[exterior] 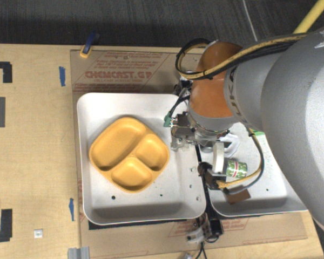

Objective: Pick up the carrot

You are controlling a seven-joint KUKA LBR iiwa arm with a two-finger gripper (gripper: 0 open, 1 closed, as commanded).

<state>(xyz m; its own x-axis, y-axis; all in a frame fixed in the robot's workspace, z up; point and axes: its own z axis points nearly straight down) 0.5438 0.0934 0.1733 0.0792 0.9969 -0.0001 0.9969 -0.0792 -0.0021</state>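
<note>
Overhead, the grey arm (291, 107) with its orange band (213, 82) is reaching in from the right and hanging over the seam between the two white bins, covering most of the right bin (270, 201). Whether it is gripping anything cannot be told. A yellow divided dish (129, 152) is lying in the left bin (97, 109), and a green-and-red can (236, 169) is lying in the right one. No carrot can be made out.
</note>
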